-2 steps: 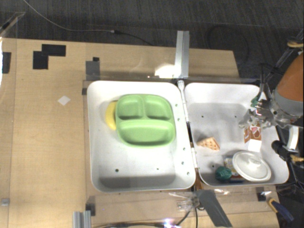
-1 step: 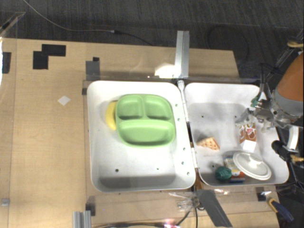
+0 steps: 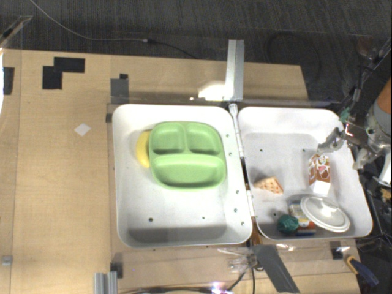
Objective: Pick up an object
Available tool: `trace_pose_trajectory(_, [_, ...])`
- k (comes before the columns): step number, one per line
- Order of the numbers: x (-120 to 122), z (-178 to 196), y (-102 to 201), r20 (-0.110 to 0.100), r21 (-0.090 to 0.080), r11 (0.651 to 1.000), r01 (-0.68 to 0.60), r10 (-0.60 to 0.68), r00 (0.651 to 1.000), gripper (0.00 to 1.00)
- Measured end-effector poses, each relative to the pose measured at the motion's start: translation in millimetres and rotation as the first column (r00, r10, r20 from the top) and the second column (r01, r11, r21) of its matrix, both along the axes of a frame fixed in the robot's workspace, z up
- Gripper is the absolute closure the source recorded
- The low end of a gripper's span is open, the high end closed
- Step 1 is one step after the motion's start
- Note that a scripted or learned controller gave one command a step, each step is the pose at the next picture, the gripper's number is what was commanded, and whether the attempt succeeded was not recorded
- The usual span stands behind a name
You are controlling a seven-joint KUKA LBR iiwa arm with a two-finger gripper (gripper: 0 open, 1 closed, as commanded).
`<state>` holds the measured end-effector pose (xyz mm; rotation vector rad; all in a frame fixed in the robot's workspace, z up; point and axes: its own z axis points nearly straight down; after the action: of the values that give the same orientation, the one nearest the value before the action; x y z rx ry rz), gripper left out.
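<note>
My gripper (image 3: 343, 152) hangs over the right rim of the right bin (image 3: 275, 124), open, with nothing between its fingers. Just below and left of it lies a brown-and-white packet (image 3: 320, 169). A white round lid (image 3: 326, 213) rests in the bin's front right corner. Next to it are a dark green ball (image 3: 288, 224) and a small orange-and-blue item (image 3: 304, 225). A tan wedge-shaped piece (image 3: 269, 185) lies near the bin's left wall. In the left bin (image 3: 177, 225) a green divided plate (image 3: 185, 154) covers most of a yellow object (image 3: 142, 149).
A metal post (image 3: 235, 69) stands behind the seam between the bins. Cables and dark hardware (image 3: 373, 72) crowd the right side beside the arm. The wooden bench (image 3: 55, 182) spreads to the left of the bins.
</note>
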<state>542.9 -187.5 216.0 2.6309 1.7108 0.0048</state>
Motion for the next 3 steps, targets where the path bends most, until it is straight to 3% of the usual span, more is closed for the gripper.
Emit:
trace_pose_trajectory(1, [-0.8, -100.3, 8.2, -0.003, 0.001, 0.988, 0.152, -0.152, 0.988, 0.00])
trace_pose_trajectory(2, [62.4, -60.5, -5.4, 0.001, 0.000, 1.000, -0.018, 0.018, 1.000, 0.00])
trace_pose_trajectory(3, [23.5, -122.7, -7.0, -0.003, 0.001, 0.997, -0.071, 0.071, 0.997, 0.00])
